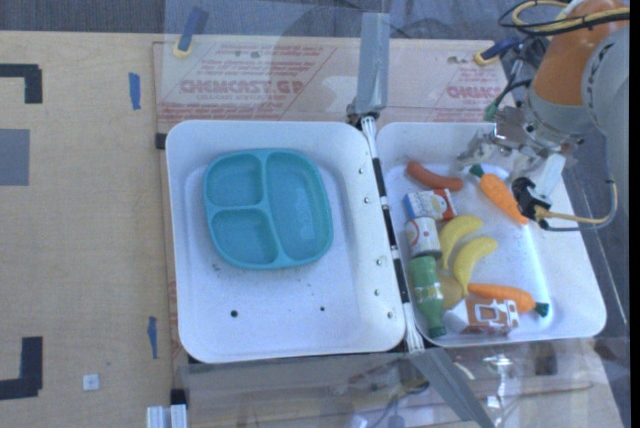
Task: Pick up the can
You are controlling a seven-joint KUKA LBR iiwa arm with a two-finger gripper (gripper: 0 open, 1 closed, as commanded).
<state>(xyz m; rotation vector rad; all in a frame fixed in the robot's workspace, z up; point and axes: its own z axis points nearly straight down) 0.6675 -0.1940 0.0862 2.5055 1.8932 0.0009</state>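
A light wooden bench (80, 246) carries two shallow white bins side by side, with grey floor visible beyond its far edge. The left bin (285, 316) contains a teal three-compartment plate (268, 209), lying flat near the bin's centre. The right bin (580, 301) contains the remaining items. The can (423, 236), white with a red label, lies on its side close to the bin's left wall, between a small red-and-white carton (430, 206) on its far side and a green bottle (427, 291) on its near side. Two bananas (468, 246) rest just beside the can on its right. A sausage (434, 176) lies toward the far left corner, and a carrot (498, 196) lies tilted near the far edge. A second carrot (507, 296) and a small orange-and-white box (490, 316) occupy the near side. The gripper (520, 151) is positioned over the far right part of the right bin, near the first carrot and well apart from the can. Finger opening cannot be determined from this view; no item is seen between the fingers.
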